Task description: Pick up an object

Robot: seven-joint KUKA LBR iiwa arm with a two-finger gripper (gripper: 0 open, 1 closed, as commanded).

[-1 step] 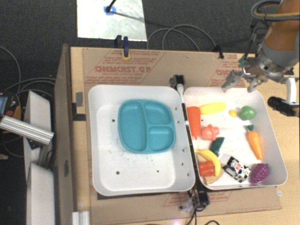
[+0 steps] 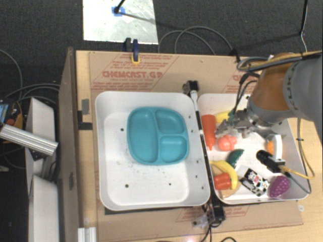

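Note:
My gripper (image 2: 229, 129) hangs low in the right bin (image 2: 298, 198), reaching in from the right under the grey arm with its orange band. It is just above a salmon-pink round toy (image 2: 226, 143) and beside a yellow piece (image 2: 222, 117). An orange carrot (image 2: 208, 129) lies along the bin's left wall. Nearer the front lie a dark green piece (image 2: 235, 158), a yellow banana (image 2: 228, 169), a red-orange piece (image 2: 221, 182), a black-and-white item (image 2: 255, 181) and a purple grape bunch (image 2: 279, 186). A small orange piece (image 2: 270, 146) sits at the right.
The left bin (image 2: 108, 185) holds a teal divided plate (image 2: 157, 136). The shared wall (image 2: 201, 135) between the bins runs just left of the carrot. Cables trail over the bench's back right.

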